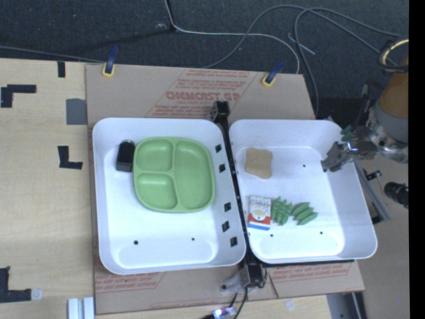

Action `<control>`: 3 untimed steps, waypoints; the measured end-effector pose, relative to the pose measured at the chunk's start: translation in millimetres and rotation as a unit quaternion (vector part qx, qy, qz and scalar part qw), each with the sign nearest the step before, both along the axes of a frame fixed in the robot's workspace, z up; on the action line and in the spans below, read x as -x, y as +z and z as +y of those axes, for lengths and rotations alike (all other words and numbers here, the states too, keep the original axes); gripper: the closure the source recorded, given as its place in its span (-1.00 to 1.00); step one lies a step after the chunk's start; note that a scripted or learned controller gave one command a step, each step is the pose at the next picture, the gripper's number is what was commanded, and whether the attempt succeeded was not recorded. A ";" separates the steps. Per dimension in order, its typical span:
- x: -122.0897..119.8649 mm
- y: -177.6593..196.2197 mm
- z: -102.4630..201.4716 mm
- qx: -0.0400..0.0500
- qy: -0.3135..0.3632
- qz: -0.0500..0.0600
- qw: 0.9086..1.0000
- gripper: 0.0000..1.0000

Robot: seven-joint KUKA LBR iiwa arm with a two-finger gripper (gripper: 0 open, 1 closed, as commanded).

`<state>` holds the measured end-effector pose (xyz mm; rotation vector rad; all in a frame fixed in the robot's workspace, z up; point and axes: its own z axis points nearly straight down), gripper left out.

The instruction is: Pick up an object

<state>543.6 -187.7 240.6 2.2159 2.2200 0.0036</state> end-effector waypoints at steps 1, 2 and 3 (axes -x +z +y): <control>-1.1 53.0 0.1 0.000 0.000 0.000 1.000 1.00; -15.6 37.9 42.1 -0.001 0.001 0.003 1.000 1.00; -31.5 38.4 93.8 -0.001 0.002 0.003 1.000 1.00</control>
